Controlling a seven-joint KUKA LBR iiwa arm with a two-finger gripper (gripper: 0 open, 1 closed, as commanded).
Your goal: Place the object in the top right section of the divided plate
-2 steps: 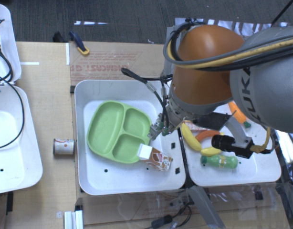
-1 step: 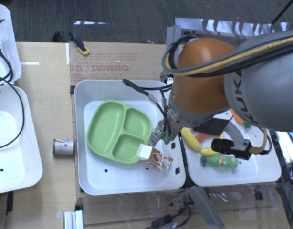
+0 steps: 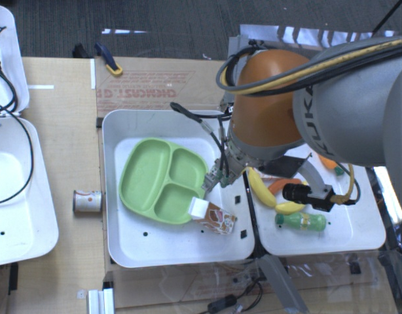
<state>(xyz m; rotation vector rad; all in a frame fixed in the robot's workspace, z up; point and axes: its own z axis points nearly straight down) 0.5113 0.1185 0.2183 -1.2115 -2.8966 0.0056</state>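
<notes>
The green divided plate lies in the left bin, all three sections bare. The gripper hangs at the plate's right rim, beside the far-right section. The grey and orange bulk of the arm hides the ground behind it, and I cannot tell whether the pincer is apart or together.

The object, a brown printed pouch with a white block at one end, lies flat on the bin floor at the plate's near-right edge. Its white end touches or just overlaps the rim. Its long axis runs roughly left to right, dipping a little nearer at the right end. The white end points left toward the plate, and the brown end points toward the wall between the bins.

In the right bin a banana curves along the left wall, with a green bottle lying on its side nearer and an orange thing partly hidden beside the banana.

On the bench a small can lies left of the bin, and a blue-and-yellow clamp sits far back.
</notes>
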